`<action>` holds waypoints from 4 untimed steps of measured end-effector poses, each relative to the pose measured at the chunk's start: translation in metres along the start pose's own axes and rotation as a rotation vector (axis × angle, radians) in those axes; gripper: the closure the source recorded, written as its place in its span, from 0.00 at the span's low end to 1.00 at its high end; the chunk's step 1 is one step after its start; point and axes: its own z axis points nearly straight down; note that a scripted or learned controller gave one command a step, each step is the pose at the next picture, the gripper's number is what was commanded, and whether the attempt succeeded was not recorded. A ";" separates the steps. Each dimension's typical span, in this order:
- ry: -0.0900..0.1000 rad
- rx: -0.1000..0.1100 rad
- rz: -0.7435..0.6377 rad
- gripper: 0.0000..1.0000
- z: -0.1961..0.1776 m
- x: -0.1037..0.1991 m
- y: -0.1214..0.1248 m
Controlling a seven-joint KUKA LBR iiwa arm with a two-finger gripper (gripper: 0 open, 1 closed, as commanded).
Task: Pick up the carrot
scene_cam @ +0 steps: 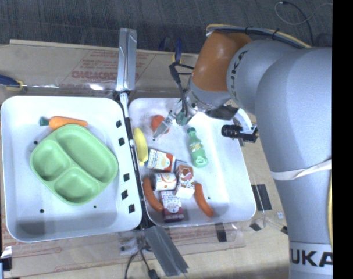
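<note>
In the left bin (pixel 13 214), the tapered orange carrot (pixel 68 121) lies just behind a smooth green three-part plate (pixel 74 164). The right bin (pixel 240 208) holds a banana (pixel 141 144), small cartons and a green bottle (pixel 196 147). The tool (pixel 164 124) hangs low there; its finger state cannot be told. "KUKA" marks the arm (pixel 292 127).

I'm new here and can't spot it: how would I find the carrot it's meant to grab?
Look at the left white bin, the one holding a green divided plate. Just above the plate's upper edge lies the carrot, small, orange, with a green tip at its left end. It is the bin's one orange thing.
</note>
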 end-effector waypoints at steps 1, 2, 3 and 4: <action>0.002 0.000 -0.174 0.00 0.011 -0.003 -0.009; 0.004 0.001 -0.429 0.00 0.012 0.019 0.002; 0.004 0.001 -0.430 0.00 0.012 0.019 0.002; -0.005 -0.003 -0.647 0.00 0.010 0.006 -0.005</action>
